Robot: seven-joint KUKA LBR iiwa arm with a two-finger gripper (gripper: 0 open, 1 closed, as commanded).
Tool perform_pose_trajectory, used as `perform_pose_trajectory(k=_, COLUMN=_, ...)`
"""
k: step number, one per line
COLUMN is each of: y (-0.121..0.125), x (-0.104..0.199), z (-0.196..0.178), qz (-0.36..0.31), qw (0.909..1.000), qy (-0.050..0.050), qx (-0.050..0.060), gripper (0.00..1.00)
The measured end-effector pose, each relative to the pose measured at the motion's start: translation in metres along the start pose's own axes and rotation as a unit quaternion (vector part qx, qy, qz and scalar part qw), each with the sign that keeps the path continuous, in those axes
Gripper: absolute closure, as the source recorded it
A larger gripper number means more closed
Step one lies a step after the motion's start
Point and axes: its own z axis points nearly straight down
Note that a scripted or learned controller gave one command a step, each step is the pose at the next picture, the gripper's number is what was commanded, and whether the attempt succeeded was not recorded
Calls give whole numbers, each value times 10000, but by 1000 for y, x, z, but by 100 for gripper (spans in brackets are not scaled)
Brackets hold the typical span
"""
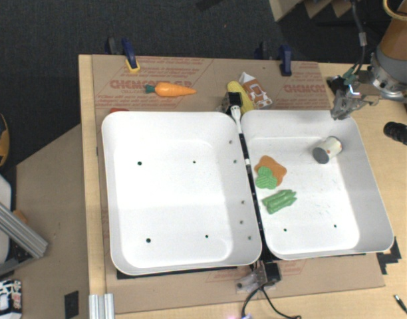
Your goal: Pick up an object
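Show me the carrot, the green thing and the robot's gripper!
carrot [171,90], camera view, middle of its orange body.
green thing [280,201], camera view, its centre.
gripper [340,109], camera view, between its fingertips.

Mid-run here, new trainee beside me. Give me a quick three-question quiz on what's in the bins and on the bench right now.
1. True or false: the toy carrot lies inside a bin.
2. Which lies nearest the right bin's front rim? A) grey-and-white cylinder B) green bean pods C) orange-and-green toy
3. Fill in: the hand hangs over the right bin's ___ corner.

Key: 1 false, it lies on the bench beyond the left bin. 2 B. 3 far right.
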Motion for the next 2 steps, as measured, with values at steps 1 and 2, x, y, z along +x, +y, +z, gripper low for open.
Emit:
perform_pose_trajectory(k=1, y=-13, x=-20, z=6, qz=13, qw=10000, qy=6, qx=25, gripper=100)
perform_pose_trajectory(k=2, y=0, x=-20, z=-2, qz=2, qw=10000, qy=-3, qx=-5, gripper=100)
